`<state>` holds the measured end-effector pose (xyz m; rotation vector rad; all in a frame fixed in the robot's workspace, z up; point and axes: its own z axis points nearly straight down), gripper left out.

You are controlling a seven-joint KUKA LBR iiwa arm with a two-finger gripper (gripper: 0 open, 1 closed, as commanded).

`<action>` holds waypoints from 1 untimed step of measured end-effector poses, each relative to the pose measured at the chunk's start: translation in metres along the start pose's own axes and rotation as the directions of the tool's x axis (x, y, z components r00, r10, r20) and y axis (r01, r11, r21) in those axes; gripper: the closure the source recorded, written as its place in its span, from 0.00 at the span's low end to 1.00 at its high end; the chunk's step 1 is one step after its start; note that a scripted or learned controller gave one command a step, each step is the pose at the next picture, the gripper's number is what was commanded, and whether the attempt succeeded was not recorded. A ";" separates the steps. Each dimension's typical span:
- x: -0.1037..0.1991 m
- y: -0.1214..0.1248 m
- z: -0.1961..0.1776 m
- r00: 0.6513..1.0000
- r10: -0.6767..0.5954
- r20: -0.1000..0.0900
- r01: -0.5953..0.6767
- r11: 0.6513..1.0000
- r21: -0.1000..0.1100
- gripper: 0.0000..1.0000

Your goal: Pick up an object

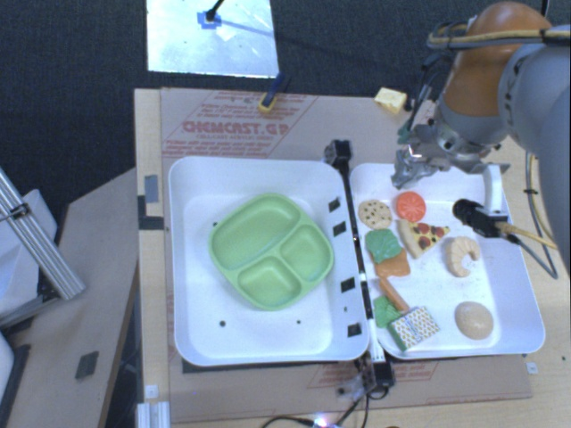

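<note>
My pincer (409, 169) hangs at the twelve o'clock end of the right bin (517, 328), low over its far-left corner; from this slant I cannot tell how it is set, and nothing shows in it. The likely target, the red tomato slice (410, 206), lies just toward six o'clock of the tip, apart from it. Crowding is the trouble. The cookie (375, 212) sits just at nine o'clock of the slice, the pizza wedge (422, 235) touches or nearly touches it at five, and the green piece (384, 244) lies below that. A flat disc gives little edge to catch, so a descent may skid it into the cookie or pinch two items at once. The bin wall and the black divider (350, 230) between the bins stand near at nine o'clock; a slight offset that way risks a strike. The croissant (462, 255) and the egg-like lump (474, 319) lie apart from the rest, probably easier picks. The green plate (270, 250) in the left bin (192, 239) is out of play.
</note>
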<state>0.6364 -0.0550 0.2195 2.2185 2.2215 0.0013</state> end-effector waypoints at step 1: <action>0.001 -0.015 -0.014 1.000 0.001 -0.001 -0.001 1.000 0.000 1.00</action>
